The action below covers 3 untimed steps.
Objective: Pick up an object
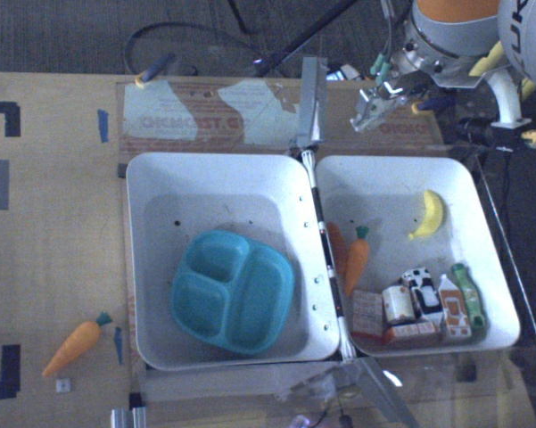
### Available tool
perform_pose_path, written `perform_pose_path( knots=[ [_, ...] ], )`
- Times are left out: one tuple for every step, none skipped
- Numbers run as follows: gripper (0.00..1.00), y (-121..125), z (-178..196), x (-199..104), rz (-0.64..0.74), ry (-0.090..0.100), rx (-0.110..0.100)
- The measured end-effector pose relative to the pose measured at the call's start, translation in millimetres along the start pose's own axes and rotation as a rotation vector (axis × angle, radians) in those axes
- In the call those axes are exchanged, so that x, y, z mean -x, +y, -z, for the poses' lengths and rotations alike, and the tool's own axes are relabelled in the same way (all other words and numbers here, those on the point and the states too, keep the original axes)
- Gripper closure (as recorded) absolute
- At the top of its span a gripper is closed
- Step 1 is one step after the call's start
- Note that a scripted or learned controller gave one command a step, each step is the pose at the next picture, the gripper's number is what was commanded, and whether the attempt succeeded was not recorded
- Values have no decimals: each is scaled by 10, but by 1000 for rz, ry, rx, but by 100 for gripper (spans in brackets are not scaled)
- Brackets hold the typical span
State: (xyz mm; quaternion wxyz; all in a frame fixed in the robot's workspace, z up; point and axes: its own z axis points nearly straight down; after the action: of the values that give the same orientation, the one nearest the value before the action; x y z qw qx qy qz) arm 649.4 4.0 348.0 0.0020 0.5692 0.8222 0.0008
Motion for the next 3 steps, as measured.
perform_pose_path(
  knots=[
    [100, -313, -836, 970, -60, 1, -5],
    [100, -408, -43, 1598, 152, -2, 2],
    [100, -550, 698, 1983, 101, -2, 1]
  ],
)
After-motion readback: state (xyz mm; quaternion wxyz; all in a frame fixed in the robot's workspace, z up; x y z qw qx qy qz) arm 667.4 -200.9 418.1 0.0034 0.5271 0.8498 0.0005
